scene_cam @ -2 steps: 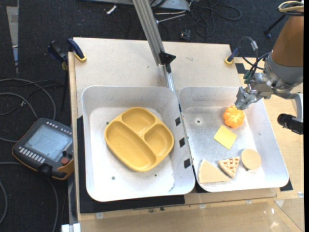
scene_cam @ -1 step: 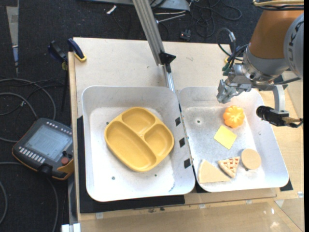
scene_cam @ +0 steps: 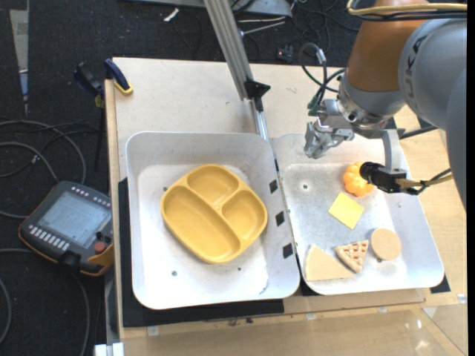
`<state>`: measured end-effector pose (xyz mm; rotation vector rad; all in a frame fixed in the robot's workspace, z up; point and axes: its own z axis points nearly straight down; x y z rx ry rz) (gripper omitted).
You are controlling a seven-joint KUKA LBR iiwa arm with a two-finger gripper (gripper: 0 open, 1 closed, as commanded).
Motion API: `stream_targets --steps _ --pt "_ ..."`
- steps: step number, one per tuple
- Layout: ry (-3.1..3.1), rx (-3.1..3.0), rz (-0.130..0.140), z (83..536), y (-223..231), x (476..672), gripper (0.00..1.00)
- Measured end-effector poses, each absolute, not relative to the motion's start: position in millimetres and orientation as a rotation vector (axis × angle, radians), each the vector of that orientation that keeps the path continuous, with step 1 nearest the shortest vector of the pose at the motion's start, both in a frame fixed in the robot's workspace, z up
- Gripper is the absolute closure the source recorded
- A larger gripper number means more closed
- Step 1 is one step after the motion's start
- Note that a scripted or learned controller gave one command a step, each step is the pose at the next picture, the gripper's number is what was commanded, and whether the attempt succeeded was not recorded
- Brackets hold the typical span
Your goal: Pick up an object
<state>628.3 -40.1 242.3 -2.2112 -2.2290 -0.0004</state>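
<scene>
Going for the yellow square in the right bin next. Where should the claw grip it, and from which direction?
Probably straight down from above. The yellow square lies flat on the right bin floor, turned like a diamond, apart from the orange and pizza slice. Close the claw across two opposite straight edges; its thin, flat shape offers little else.

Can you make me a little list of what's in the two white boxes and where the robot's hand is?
left bin: a yellow divided plate with three sections
right bin: orange toy fruit, yellow cheese square, pizza slice, tan round piece, tan wedge
gripper: above the far left corner of the right bin, nothing seen between its fingers
nearest thing to gripper: the orange toy fruit
</scene>
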Motion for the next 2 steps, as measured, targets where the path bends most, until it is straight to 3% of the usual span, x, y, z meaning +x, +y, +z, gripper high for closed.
stream_targets --steps 2 --pt "-2.23 -2.213 -0.003 221.9 62.0 656.2 1.0"
